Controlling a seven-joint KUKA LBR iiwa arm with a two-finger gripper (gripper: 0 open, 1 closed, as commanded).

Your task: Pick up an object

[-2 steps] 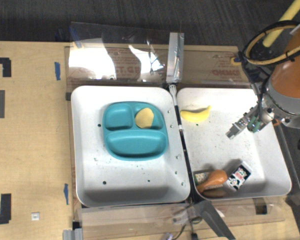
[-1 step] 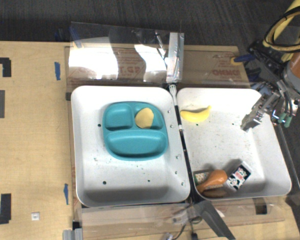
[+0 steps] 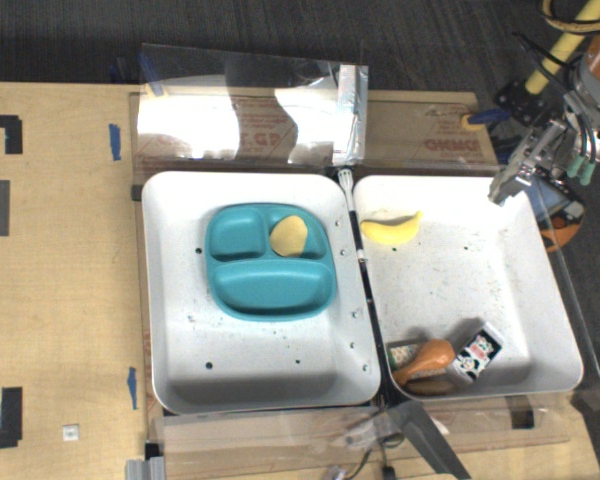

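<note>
My gripper (image 3: 508,183) hangs over the far right corner of the right bin (image 3: 540,268), with nothing seen in it. A yellow banana (image 3: 390,228) lies at that bin's far left. At the bin's near edge lie a brown oblong object (image 3: 427,359) and a small black-and-white box (image 3: 478,353), touching each other. In the left bin (image 3: 170,308) sits a teal divided plate (image 3: 270,283) with a round yellow-orange fruit (image 3: 288,235) in its upper right compartment.
A clear plastic sheet (image 3: 250,118) stands behind the left bin on cardboard. Cables and a yellow hose (image 3: 570,13) crowd the top right above the arm. The bench's bare wooden top (image 3: 60,268) stretches to the left of the bins.
</note>
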